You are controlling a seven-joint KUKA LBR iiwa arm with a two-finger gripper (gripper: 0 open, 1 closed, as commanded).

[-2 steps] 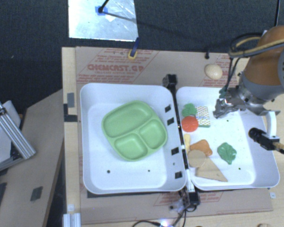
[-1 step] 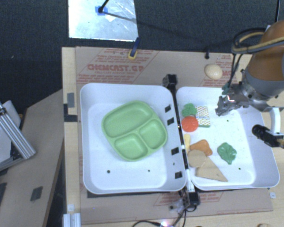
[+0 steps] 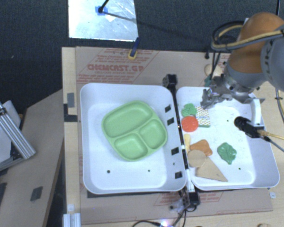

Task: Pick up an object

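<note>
Your gripper hovers over the right bin's far edge, beside a green toy. You cannot tell its jaws' state. Centre over one item before descending.

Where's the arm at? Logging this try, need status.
Gripper low over right bin's far corner. Nothing seen held. Green toy and patterned piece just beside it.

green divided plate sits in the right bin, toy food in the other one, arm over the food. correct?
Not quite. The camera view shows the green divided plate in the left bin, not the right. The toy food lies in the right bin, with the gripper over it.
</note>
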